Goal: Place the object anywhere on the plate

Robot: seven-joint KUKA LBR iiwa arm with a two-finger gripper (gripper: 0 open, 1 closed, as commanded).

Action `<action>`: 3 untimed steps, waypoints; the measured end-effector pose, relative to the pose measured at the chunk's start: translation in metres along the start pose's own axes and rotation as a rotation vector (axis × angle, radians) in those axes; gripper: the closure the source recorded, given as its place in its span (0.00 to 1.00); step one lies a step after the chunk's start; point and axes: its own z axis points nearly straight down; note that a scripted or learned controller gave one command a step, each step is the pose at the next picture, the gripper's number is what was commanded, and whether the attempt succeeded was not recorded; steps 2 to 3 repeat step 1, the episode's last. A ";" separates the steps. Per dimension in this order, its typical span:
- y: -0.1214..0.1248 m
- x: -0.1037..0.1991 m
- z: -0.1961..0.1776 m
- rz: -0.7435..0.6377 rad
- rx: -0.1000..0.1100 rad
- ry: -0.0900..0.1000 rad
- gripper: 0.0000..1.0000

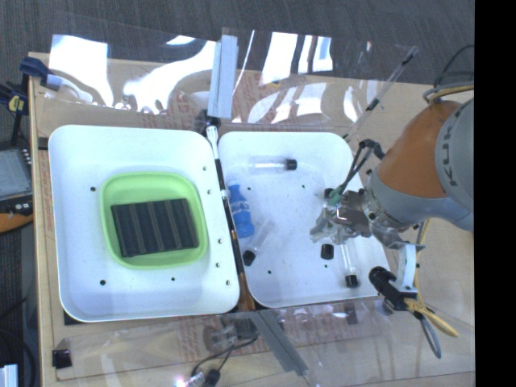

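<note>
Bright, even overhead light, strong white glare patches on the clear panel (242, 71) across the upper frame, both white bins (72, 216) near overexposed, soft faint shadows beneath the small items, mild overall softness, dark floor along the top edge

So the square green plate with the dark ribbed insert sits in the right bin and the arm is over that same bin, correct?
Not quite. The camera view shows the square green plate in the left white bin; the arm's tool is over the right white bin.
</note>
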 end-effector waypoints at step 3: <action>0.000 0.000 0.000 0.000 0.000 0.000 0.00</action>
